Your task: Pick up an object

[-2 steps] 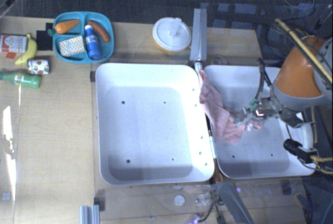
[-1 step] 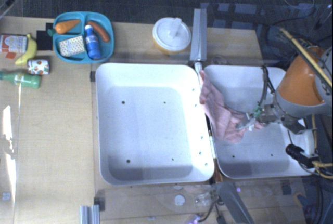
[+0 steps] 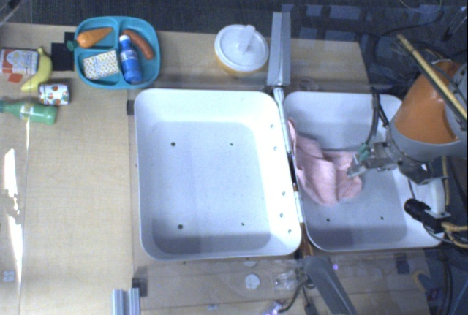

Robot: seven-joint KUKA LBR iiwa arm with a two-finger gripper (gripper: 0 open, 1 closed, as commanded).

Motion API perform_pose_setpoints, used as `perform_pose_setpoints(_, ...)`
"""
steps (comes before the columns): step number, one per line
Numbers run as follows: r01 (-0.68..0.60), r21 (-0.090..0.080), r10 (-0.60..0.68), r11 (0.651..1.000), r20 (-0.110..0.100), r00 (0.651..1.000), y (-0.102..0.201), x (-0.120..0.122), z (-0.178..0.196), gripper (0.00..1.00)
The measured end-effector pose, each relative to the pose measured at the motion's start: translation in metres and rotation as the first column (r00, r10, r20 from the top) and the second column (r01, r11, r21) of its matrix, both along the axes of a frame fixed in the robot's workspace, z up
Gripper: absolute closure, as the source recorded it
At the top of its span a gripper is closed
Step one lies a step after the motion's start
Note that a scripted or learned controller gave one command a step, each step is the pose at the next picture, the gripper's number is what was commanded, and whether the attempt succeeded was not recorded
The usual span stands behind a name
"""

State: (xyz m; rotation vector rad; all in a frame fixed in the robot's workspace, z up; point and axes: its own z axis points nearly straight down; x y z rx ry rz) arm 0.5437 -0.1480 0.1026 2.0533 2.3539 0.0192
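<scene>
Camera view puts your tool (image 3: 363,160) touching the pink cloth (image 3: 322,171) just to its left in the right bin (image 3: 380,233); grip state cannot be told. Cloth looks soft, light; pinch a raised fold.

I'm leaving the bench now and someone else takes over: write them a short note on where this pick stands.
Tool: low in the right shallow white bin, at the right edge of the crumpled pink cloth; whether it grips is unclear.
Cloth: lies on the bin floor against the bin's left wall, not lifted.
Left shallow white bin: not involved.
Done: the approach to the cloth.
Left: confirm the grip and raise the cloth.
</scene>
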Motion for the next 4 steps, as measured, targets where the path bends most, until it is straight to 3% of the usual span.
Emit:
perform_pose_setpoints(1,0.0,0.0,0.0,1.0,0.0,1.0,0.0,0.0,0.0,0.0)
perform_pose_setpoints(2,-0.066,-0.002,0.066,0.998,-0.008,0.998,0.02,0.003,-0.012,0.0)
perform_pose_setpoints(3,0.17,0.003,-0.17,0.985,-0.009,0.985,0.044,0.062,-0.013,0.0)
perform_pose_setpoints(4,0.163,0.003,-0.163,0.987,-0.002,0.987,0.045,0.064,0.0,1.0)
